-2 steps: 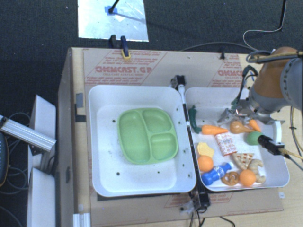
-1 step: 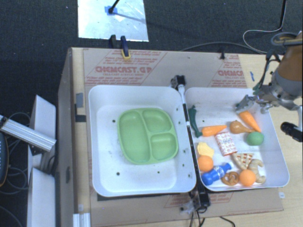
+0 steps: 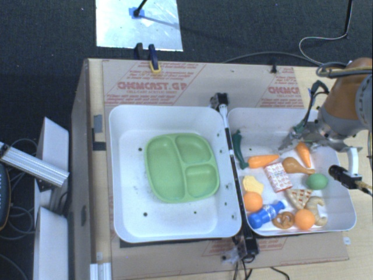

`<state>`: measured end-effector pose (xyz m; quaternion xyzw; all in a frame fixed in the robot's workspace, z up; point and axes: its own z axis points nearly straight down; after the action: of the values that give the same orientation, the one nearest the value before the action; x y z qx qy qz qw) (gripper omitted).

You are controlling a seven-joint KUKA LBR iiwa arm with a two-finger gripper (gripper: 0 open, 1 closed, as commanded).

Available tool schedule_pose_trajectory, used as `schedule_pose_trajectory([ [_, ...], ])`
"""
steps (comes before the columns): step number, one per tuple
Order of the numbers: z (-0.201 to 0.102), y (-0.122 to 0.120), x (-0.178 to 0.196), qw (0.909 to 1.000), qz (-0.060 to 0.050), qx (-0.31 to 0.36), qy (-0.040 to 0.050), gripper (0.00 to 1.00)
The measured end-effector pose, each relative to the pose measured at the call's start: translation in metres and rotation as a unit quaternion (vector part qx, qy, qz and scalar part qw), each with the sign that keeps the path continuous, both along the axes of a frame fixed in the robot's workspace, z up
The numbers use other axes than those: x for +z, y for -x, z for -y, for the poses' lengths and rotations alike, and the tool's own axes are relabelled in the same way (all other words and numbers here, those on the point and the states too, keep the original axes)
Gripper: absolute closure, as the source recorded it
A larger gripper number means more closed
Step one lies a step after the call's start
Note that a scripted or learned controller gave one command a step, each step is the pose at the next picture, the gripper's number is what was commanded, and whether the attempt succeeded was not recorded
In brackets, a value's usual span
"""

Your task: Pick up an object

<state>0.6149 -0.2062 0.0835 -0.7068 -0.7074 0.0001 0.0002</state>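
Carrying two shallow white plastic bins, the cardboard-topped worktop (image 3: 175, 80) holds a green sectioned plastic tray (image 3: 180, 167) in the left bin (image 3: 125, 156), while the right bin (image 3: 256, 121) holds a heap of toy food. Hanging over that heap, the grey arm's gripper (image 3: 304, 137) sits just above a small orange toy carrot (image 3: 303, 154). Whether it is apart or together I cannot tell, and with nothing visibly raised the pick looks not yet done.

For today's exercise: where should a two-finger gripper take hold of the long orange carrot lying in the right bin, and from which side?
Probably at the middle of the carrot, coming straight down from above. It lies flat and nearly level across the view, so the fingers should close across its narrow width, front to back. The white bin floor behind it is bare, while the red-patterned box sits close to its right end.
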Motion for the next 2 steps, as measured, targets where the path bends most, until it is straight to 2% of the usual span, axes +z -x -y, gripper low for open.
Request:
schedule_pose_trajectory([
  [1, 0.000, -0.002, 0.012, 1.0000, 0.003, 0.001, 0.0008, 1.00],
  [2, -0.023, -0.010, 0.018, 1.0000, 0.001, 0.002, 0.0000, 1.00],
])
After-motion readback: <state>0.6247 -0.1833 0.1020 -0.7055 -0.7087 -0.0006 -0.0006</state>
